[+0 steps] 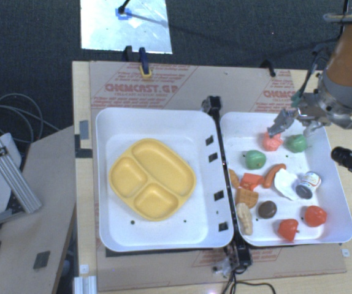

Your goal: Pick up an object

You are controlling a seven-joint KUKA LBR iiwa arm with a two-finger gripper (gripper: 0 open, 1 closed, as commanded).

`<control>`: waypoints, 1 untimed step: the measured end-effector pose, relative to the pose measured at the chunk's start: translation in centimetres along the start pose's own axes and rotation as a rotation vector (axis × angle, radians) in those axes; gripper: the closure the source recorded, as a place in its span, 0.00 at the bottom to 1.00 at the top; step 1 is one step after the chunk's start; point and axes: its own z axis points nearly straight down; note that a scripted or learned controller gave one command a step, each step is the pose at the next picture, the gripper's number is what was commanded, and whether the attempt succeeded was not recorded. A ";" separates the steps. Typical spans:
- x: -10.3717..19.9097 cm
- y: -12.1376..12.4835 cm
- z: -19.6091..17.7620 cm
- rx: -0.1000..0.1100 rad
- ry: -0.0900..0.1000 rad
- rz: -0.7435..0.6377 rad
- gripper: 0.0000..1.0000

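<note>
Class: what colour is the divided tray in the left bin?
Yellow: the divided tray, camera view.

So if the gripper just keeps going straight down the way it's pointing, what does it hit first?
Most likely the pink toy right under the gripper, with the green ball just beside it; depth is hard to judge.

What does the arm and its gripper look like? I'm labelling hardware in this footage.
The arm has a broad orange band above a grey wrist section. Below it sits a metallic grey gripper with slim fingers. Thin dark cables run alongside the arm near its upper part.
</note>
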 end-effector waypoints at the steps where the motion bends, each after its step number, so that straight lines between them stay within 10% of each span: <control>1: -6.2 7.9 6.4 0.001 -0.002 0.004 0.00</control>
